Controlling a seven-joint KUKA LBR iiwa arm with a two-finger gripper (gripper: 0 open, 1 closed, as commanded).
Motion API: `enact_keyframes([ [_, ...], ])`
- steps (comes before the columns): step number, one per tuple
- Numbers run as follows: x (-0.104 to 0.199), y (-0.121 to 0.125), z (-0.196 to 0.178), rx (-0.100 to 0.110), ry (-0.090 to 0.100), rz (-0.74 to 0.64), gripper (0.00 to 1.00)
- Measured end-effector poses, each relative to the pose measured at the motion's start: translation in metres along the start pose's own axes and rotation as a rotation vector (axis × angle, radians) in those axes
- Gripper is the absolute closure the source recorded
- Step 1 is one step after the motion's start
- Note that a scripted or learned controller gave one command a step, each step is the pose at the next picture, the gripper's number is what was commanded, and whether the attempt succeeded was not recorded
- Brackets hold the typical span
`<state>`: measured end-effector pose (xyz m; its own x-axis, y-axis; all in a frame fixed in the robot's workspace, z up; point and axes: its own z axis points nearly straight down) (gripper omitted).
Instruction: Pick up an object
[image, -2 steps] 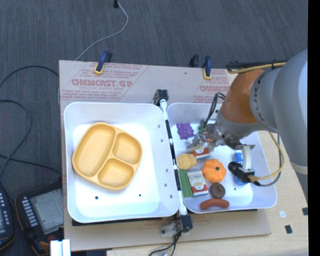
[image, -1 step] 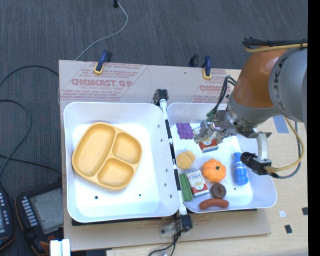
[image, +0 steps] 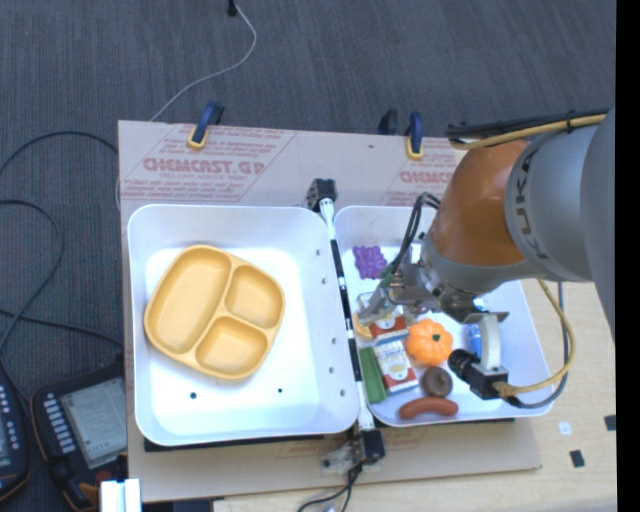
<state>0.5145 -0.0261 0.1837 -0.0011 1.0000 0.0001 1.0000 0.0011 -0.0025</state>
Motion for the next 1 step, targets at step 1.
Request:
enact_keyframes([
  [1,-0.0003,0.001,-0.01,-0.001,0.0,0.0,1.0],
])
